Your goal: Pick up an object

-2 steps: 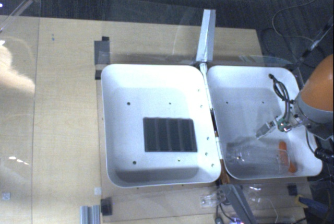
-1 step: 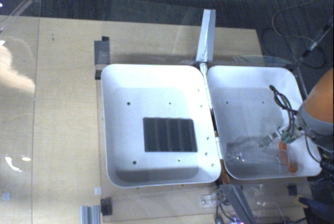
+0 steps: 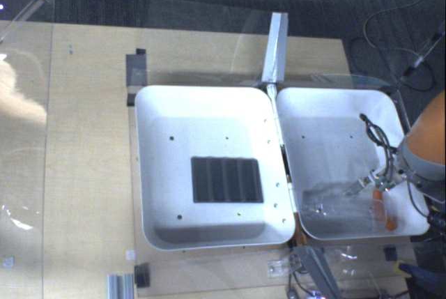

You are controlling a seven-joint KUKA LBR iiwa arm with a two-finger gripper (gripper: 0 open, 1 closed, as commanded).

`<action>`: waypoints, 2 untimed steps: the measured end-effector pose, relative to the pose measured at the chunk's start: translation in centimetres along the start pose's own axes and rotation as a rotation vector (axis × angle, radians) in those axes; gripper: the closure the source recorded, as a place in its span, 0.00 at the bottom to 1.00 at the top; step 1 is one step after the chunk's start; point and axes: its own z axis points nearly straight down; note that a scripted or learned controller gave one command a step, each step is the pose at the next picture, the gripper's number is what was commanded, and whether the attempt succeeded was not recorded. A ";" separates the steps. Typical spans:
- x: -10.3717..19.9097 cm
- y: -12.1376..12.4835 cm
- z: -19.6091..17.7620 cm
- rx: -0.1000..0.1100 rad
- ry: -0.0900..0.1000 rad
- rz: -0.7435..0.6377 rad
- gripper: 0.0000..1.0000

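Observation:
My gripper (image 3: pixel 374 183) hangs low over the right bin (image 3: pixel 327 116), near its right wall; the arm with its orange band (image 3: pixel 426 137) comes in from the right edge. Just below the gripper a small orange object (image 3: pixel 385 212) lies on the bin floor; I cannot tell whether the gripper touches it. A clear, glassy object (image 3: pixel 326 201) rests on the same floor, left of the gripper. In the left bin (image 3: pixel 202 106) a dark ribbed rectangular block (image 3: pixel 226 179) lies flat near the middle.
A black cable (image 3: pixel 373 130) loops from the arm over the right bin's far right corner. A metal post (image 3: pixel 275 47) stands behind the seam between the bins. Clear panels stand on the wooden bench (image 3: pixel 77 165) at the left.

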 end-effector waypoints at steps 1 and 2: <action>-0.1 0.4 -1.2 -0.007 -0.004 -0.001 1.00; -0.1 0.4 -1.2 -0.007 -0.004 -0.001 0.00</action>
